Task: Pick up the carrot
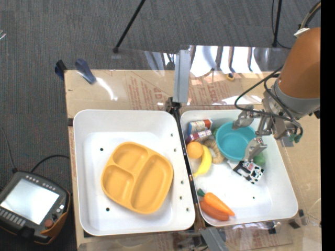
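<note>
Status: pick not yet made. Carrot (216,205) lies flat in front-left corner of right bin (282,203), touching nothing but bin floor. Gripper (251,135) hangs over the teal bowl (234,143) at bin's rear, fingers spread apart, nothing between them. Remaining: move to carrot, descend, close, lift. Nearby: banana (203,162), orange (194,150), cans (199,130), cow toy (249,170). Approach to carrot looks clear; bin wall is close. Left bin (91,129) holds yellow tray (137,178).
</note>
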Tool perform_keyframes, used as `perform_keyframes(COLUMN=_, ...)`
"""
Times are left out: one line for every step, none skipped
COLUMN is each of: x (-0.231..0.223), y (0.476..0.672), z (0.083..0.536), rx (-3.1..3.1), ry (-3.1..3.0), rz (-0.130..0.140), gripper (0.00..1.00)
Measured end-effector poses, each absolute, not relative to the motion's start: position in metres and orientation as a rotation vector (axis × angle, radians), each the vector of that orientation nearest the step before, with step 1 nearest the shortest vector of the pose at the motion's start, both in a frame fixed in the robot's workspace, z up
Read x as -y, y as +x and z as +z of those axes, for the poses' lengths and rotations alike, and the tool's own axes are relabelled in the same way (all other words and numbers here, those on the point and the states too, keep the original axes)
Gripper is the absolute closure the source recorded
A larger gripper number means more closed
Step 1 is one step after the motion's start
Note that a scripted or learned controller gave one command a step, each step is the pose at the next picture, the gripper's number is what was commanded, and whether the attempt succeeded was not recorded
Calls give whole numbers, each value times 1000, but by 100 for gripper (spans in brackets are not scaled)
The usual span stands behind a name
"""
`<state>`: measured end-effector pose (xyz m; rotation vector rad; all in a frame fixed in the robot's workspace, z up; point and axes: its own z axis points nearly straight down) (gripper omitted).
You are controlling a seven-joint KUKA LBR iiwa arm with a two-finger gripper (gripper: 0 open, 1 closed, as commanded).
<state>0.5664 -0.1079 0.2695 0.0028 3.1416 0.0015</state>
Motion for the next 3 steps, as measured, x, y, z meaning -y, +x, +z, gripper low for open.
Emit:
perform_keyframes(x=80, y=542, z=112, rx=-3139, ry=237, rz=3, gripper=0)
perform_keyframes(x=82, y=485, z=93, rx=-3111, ry=66, rz=1, gripper=0)
perform_keyframes(x=141, y=576, z=118, rx=-3133, ry=96, rz=-3, gripper=0)
